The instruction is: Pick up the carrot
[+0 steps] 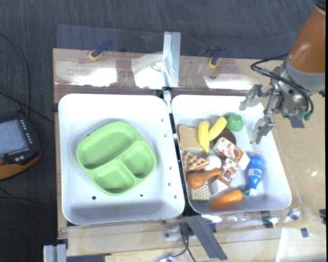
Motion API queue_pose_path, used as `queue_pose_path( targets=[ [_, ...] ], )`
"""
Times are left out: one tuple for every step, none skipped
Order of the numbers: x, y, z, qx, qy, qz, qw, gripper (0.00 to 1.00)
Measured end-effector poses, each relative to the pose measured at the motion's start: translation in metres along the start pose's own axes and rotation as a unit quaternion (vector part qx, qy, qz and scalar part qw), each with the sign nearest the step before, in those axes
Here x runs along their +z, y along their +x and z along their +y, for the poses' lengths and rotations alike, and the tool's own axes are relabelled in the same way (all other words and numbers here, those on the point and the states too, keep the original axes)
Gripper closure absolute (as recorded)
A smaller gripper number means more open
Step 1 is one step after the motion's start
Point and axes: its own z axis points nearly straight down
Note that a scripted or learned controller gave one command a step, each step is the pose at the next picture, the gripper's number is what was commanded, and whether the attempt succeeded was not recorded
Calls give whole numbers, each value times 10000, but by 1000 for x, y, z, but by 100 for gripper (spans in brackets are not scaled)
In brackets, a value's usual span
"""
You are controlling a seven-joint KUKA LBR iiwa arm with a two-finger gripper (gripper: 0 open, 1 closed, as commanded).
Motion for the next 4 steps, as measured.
queue_pose_path(
  targets=[
    [102,48,67,-785,-30,38,9969,0],
    [130,92,51,-505,-19,26,9987,0],
    [178,95,58,209,-3,-45,9998,0],
    [166,90,58,206,26,-136,9997,100]
  ],
)
